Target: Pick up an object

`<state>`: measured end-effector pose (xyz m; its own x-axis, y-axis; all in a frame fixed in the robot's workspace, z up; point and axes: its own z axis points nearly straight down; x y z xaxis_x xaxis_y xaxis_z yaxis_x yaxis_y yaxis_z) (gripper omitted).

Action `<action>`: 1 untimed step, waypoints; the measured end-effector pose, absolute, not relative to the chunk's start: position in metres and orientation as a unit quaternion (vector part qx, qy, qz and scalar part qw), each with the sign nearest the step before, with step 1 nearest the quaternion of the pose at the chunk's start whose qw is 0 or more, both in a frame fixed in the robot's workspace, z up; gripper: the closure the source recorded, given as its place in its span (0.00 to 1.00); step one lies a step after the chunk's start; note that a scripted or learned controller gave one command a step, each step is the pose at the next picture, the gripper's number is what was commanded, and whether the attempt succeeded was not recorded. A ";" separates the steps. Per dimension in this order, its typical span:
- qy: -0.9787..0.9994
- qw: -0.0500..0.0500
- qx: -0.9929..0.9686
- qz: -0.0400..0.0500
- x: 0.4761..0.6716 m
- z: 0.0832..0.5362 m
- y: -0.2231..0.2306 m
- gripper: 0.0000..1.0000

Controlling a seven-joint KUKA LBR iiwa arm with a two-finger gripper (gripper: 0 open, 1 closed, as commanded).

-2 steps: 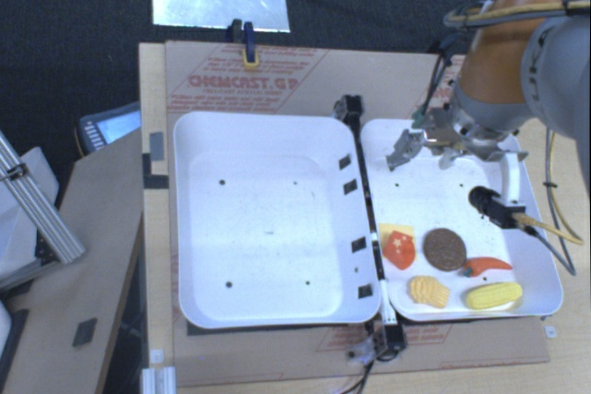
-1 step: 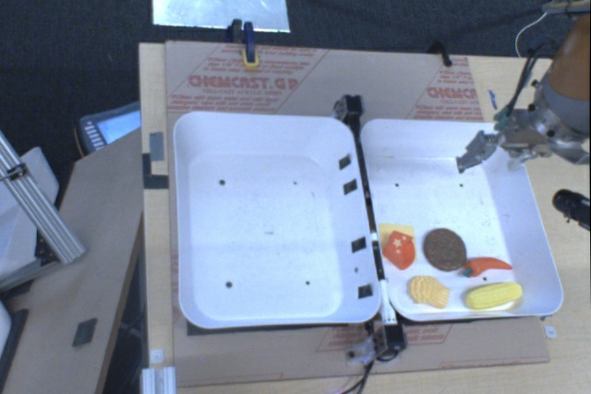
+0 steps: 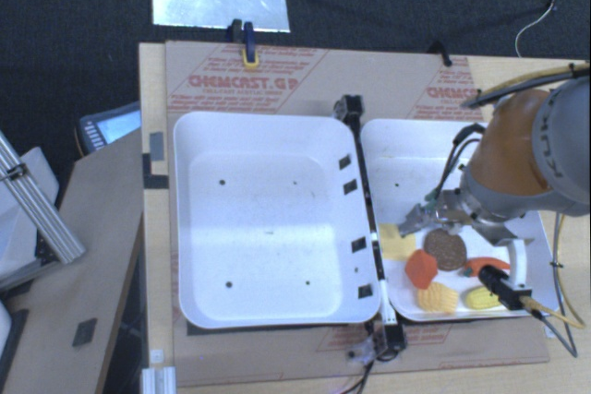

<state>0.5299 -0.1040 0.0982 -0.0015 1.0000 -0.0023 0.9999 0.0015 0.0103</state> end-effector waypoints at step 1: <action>0.709 0.003 0.705 0.002 0.592 0.085 -0.097 0.00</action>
